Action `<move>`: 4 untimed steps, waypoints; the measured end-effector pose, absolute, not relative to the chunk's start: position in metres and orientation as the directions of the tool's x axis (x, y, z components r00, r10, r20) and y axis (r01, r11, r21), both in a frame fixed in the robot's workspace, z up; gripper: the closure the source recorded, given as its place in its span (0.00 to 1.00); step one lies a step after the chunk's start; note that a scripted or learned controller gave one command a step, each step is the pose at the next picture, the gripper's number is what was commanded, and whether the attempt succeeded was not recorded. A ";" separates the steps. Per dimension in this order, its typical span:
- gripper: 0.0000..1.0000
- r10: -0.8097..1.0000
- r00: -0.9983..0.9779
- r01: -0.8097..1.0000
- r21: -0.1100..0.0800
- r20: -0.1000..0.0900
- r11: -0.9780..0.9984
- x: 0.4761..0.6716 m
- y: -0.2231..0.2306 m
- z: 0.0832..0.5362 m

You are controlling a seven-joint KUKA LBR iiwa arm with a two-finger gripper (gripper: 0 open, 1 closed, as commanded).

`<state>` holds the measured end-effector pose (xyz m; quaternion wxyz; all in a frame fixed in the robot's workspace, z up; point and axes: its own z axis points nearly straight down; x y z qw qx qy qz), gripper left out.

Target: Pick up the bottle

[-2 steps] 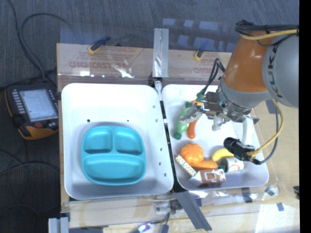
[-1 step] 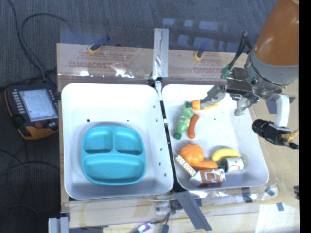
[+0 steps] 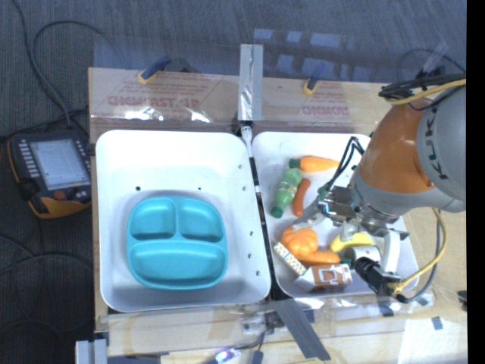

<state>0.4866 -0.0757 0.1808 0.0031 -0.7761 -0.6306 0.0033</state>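
bottle: green bottle (image 3: 286, 189) lay in the right bin (image 3: 267, 203), near its left wall, tilted with one end up toward the carrot; nothing gripped it
neighbours: orange carrot (image 3: 318, 162) sat just above the bottle's upper end; a red-orange stick-shaped piece (image 3: 301, 196) lay just beside the bottle on its right, close to touching
arm: grey arm (image 3: 447, 158) with the orange band (image 3: 398, 158) came in from the right and hung over the right half of that bin
gripper: gripper (image 3: 345, 207) was over the clutter to the right of the bottle, well off it; jaw state could not be told, the wrist hid it
clutter: orange pepper-like toy (image 3: 300, 240) lay below the bottle; a yellow piece (image 3: 352, 242) sat under the wrist; a small orange-and-white box (image 3: 330, 276) lay near the bin's front edge
left bin: left bin (image 3: 114, 165) held a blue divided plate (image 3: 177, 240), three sections, lying flat toward the front
floor: handheld pendant (image 3: 49, 169) with a screen rested on the carpet left of the bench
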 end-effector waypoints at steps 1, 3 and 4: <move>0.00 0.977 0.215 0.977 -0.007 -0.003 -0.215 0.544 -0.028 0.217; 0.00 1.000 0.024 1.000 -0.008 -0.002 -0.024 0.484 0.006 0.262; 0.00 1.000 -0.025 1.000 -0.004 -0.003 0.025 0.494 -0.055 0.346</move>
